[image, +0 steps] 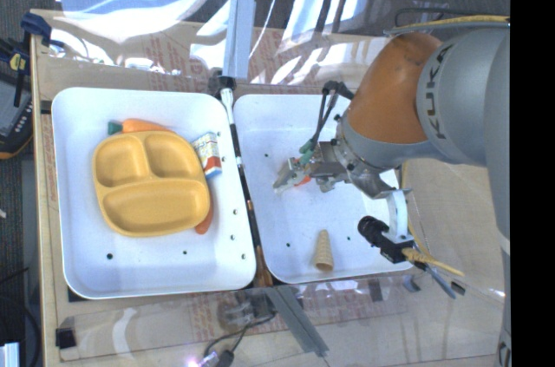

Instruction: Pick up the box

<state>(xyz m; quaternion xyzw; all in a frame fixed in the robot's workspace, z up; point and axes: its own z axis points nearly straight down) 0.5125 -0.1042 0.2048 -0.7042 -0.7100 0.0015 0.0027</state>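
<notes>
Black letters are seen on the grey arm [451,96] at the upper right of the frame — part of "KUKA", cut short by the curve of the casing. Print is carried by the box [208,155] as well, in red and pale colours, but it is too small to be read.

The box is found in the left bin [74,261], near that bin's right wall, wedged against the right rim of a yellow divided tray [152,183]. Part of it is covered by the tray's edge. An orange item [143,126] is tucked under the tray's upper edge, with a green tip at its left end; most of it is hidden, and a further orange sliver is seen below the tray's lower right corner. What these pieces are cannot be made out.

The gripper [290,176] is held low over the right bin [277,118], near the middle of the frame, pointing left. Its fingers are blurred against green and orange fittings — whether they are parted or closed cannot be told, and nothing is clearly seen between them. The wrist is largely masked by the orange band [390,101].

The box lies to the left of the gripper, well apart from it, with the wall between the two bins lying between them. A tan cone [323,251] is set near the lower edge of the right bin, below the gripper.
</notes>
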